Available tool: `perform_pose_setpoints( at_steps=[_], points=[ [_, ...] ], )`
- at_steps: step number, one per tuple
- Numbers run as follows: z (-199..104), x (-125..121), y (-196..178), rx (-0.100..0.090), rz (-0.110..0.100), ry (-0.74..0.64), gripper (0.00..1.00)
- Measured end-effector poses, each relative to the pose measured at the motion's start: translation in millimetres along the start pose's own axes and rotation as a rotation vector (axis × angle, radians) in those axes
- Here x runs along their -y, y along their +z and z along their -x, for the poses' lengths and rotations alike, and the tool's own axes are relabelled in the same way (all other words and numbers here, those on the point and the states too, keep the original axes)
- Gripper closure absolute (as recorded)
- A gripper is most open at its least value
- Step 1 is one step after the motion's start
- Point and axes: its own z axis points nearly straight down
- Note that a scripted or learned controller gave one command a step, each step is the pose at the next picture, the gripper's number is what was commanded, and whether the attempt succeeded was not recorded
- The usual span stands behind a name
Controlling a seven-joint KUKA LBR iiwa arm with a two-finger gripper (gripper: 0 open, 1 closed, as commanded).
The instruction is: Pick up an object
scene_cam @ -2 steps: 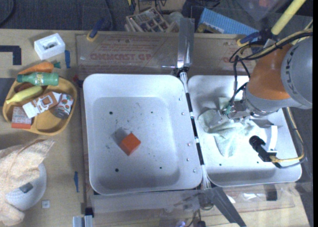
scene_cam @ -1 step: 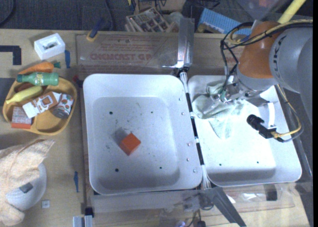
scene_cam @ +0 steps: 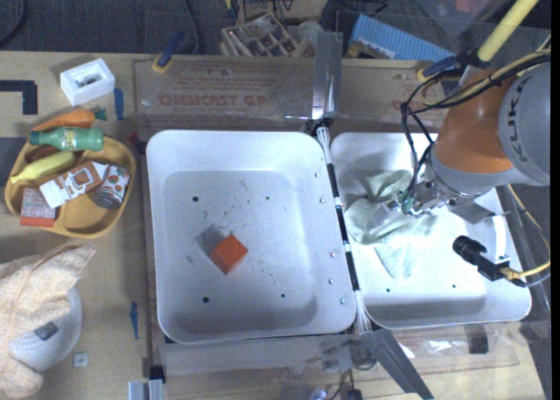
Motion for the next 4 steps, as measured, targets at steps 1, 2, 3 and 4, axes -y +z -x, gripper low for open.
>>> perform_pose_setpoints(
  at_steps=[1, 2, 3, 4],
  points=[
    [18.7, -49.2, 11.6, 0.006, 0.009, 0.002, 0.0],
    [-13.4, -86.4, -84.0, 0.002, 0.002, -0.003, 0.0],
    [31.7, -56.1, -27.4, 0.0, -0.002, 0.133, 0.0],
    [6.4, -20.0, 10.5, 0.007, 0.013, 0.202, 0.0]
  ],
)
